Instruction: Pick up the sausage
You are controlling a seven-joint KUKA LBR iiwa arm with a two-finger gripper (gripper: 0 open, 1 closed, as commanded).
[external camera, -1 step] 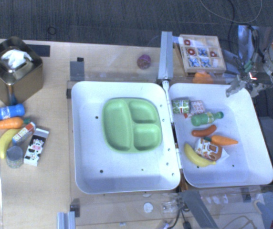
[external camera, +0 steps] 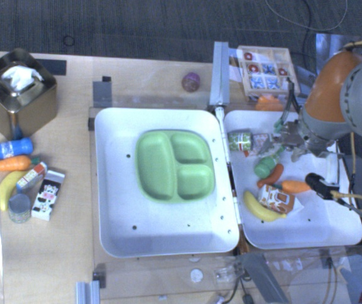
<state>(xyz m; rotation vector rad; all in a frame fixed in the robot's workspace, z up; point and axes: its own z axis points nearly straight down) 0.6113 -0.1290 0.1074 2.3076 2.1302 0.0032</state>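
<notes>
Sausage point(external camera: 271, 175) in the right bin point(external camera: 333, 230) — tool point(external camera: 287, 138) just above, apart.

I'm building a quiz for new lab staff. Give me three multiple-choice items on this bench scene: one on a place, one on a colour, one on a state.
1. Where is the sausage?
A. left bin
B. right bin
C. bare bench

2. What colour is the divided tray?
A. green
B. red
C. blue

3. The sausage is
A. lying among other items
B. lifted in the air
C. on the tray

Answers: B, it lies in the right bin; A, the tray in the left bin is green; A, it rests beside the carrot and banana.
</notes>
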